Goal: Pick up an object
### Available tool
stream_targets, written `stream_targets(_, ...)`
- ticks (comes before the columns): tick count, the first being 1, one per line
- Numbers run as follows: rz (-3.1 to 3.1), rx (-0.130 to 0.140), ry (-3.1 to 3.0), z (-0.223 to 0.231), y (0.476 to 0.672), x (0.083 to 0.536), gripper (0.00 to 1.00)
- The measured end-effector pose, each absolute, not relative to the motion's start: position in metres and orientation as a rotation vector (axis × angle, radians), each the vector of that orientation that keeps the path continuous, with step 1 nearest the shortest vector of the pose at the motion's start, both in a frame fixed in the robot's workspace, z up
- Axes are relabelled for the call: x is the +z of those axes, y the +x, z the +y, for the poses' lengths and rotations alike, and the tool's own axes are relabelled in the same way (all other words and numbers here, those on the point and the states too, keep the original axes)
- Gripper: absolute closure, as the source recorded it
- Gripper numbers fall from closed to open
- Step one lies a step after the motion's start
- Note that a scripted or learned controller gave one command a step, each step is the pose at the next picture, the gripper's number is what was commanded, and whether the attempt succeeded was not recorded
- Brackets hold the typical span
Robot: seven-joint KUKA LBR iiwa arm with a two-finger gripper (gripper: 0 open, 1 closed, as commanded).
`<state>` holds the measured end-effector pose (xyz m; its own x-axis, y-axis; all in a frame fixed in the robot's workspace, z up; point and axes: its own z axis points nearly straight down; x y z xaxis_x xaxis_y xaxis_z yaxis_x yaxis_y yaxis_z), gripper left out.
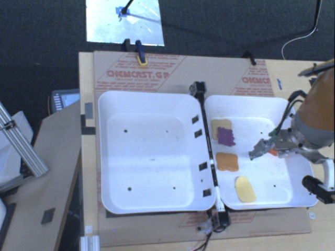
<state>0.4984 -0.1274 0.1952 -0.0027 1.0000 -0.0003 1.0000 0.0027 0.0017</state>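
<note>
A dark carpeted floor surrounds a pale bench point(172, 69) topped with printed cardboard, on which two shallow white bins sit side by side, joined along a black clipped seam. Taking the right bin point(246, 104) as the landmark: the left bin point(152, 101) lies just beside it across the seam, and all the loose things lie within the right bin's half nearer that seam. A purple piece point(226, 136) rests on a tan slab point(221, 125) toward the bin's far side, an orange-brown piece point(227, 161) lies below them, and a pale yellow oval point(244, 189) lies nearest the bin's front wall. The gripper point(257, 151) hangs over the middle of the right bin, reaching in from the arm's side, with something orange-red just behind its tip; nothing can be seen between its jaws, and whether they are spread or pressed together I cannot tell. The step looks like the approach, with no object yet taken. The next move probably calls for shifting toward the seam, centring over one piece, the orange-brown one being nearest, then descending and closing.
</note>
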Motion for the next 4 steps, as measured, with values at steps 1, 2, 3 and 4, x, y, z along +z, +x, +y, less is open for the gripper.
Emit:
stream_targets(1, 2.217, 0.021, 2.200, -0.104, 0.509, 0.385, 0.00)
stream_targets(2, 2.213, 0.020, 2.203, -0.114, 0.486, 0.545, 0.00)
stream_targets(3, 2.228, 0.007, 2.204, -0.113, 0.487, 0.547, 1.00)
stream_targets(4, 2.233, 0.003, 2.209, -0.055, 0.487, 0.534, 1.00)
